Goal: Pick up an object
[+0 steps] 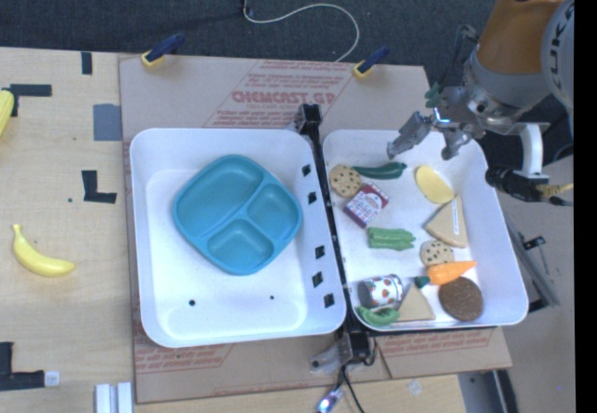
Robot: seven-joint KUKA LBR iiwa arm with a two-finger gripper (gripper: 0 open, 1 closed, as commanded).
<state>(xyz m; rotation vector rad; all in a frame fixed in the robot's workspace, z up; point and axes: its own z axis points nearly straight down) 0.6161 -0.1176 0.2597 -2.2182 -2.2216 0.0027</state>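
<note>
The pincer (431, 134) is seen spread and empty, poised above the far rim of the right bin (511, 243), where toy foods are heaped, the yellow lemon slice (433, 184) lying just below, likely the easiest pick.

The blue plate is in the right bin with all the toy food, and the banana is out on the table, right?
Not quite. The camera view shows the blue plate alone in the left bin; the toy food is in the right bin. The banana does lie out on the table.
</note>
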